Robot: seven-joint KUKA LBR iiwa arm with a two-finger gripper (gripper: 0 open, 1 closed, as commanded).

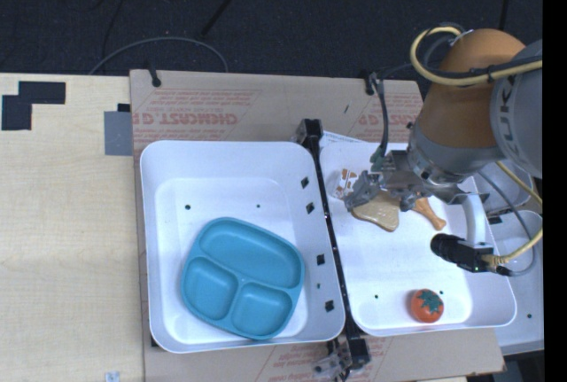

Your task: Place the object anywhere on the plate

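Looking down, we see the gripper [365, 187], grip unclear, over the tan piece [379, 214], with the plate [241, 277] lower left.

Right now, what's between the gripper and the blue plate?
Camera view: the black divider where both bins' walls meet, then bare white floor of the left bin, between gripper and blue plate.

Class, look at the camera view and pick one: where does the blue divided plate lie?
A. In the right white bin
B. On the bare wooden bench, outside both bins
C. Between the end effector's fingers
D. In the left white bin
D. The blue divided plate rests on the floor of the left white bin, across the divider from the right bin with the small orange-red object.
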